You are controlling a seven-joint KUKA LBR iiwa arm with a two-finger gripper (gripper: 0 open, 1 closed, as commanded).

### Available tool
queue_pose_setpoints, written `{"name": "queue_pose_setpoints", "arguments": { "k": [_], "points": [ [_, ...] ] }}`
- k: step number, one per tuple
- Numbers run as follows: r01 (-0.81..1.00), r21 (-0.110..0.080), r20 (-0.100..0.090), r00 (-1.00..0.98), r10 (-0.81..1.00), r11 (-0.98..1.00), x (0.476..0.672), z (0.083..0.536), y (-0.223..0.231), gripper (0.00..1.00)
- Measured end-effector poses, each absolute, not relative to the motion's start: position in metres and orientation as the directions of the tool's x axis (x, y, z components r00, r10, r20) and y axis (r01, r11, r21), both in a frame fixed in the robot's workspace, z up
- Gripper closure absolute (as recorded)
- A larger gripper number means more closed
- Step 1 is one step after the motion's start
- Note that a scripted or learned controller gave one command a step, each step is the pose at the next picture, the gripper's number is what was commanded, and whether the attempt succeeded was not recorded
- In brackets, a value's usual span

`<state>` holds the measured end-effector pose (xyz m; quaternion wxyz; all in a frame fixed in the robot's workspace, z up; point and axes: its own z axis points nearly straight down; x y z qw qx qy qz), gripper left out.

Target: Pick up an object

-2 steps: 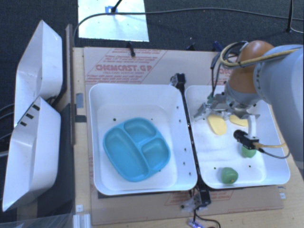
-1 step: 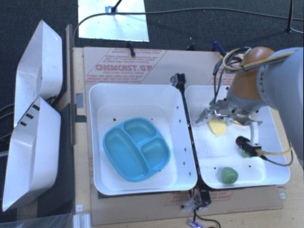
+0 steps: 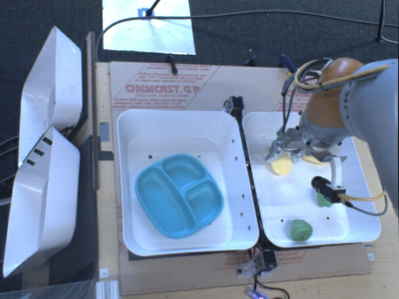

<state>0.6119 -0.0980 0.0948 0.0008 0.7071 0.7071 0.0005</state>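
Note:
My gripper (image 3: 282,152) hangs low in the right bin (image 3: 358,229), near its upper middle. Right under its tip lies a pale yellow object (image 3: 282,166), touching or nearly touching it. A second yellow piece (image 3: 313,161) peeks out from beneath the wrist. A round green object (image 3: 300,230) rests near the bin's front wall. A small green piece (image 3: 324,199) lies beside a black cable end right of centre.
The left bin (image 3: 143,126) holds a blue divided plate (image 3: 179,194). A black divider with clamps (image 3: 248,167) runs between the bins. Spare white bins (image 3: 43,154) are stacked at the far left. The grey arm with its orange band (image 3: 340,73) covers the right bin's upper right corner.

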Motion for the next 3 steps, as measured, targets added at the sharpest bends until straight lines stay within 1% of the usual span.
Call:
{"name": "queue_pose_setpoints", "arguments": {
  "k": [1, 2, 3],
  "points": [
    [1.0, 0.012, 0.002, -0.005, 1.0, 0.005, 0.559, 0.234, -0.036, 1.0],
    [1.0, 0.004, 0.003, -0.008, 1.0, 0.008, 0.575, 0.279, 0.053, 1.0],
    [1.0, 0.001, 0.0, -0.002, 1.0, 0.002, 0.584, 0.271, 0.078, 1.0]
  ]
}}
